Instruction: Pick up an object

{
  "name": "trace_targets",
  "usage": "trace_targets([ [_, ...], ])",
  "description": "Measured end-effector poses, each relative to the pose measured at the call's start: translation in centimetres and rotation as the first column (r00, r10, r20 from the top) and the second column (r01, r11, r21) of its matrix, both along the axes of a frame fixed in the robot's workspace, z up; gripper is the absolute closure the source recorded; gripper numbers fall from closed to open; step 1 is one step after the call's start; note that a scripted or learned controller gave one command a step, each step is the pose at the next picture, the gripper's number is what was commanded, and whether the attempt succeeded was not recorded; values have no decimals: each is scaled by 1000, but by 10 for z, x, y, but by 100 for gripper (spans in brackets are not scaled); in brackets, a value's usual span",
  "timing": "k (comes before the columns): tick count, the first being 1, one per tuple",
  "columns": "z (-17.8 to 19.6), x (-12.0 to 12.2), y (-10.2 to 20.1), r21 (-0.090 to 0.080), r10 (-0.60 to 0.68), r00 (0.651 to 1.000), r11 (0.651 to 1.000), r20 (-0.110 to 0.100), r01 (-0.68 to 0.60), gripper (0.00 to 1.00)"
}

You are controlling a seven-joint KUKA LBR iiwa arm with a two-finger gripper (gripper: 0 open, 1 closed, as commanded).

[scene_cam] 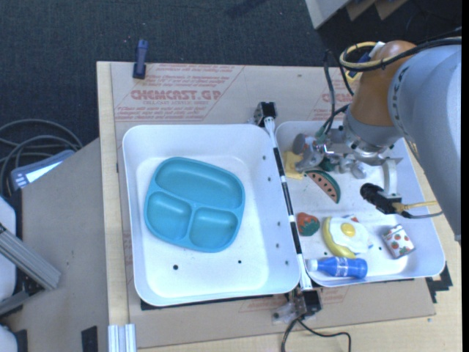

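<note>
Jaws, spread unclear, low in far-left corner of right bin, just beside watermelon slice.

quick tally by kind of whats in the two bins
blue divided plate: 1
toy food: 5 (watermelon slice, fried egg, banana, red-and-green piece, yellow piece)
blue bottle: 1
red-and-white spotted block: 1
total: 8
</note>
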State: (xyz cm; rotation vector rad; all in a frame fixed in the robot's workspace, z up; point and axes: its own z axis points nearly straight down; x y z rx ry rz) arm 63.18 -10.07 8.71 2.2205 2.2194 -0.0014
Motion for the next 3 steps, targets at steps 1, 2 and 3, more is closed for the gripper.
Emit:
trace_targets([
  [1,-3,26,2,1,2,999,1000,-47,-1,0],
  [2,7,27,2,1,2,999,1000,-44,-2,100],
  [3,98,-30,65,4,2,1000,1000,-1,-2,100],
])
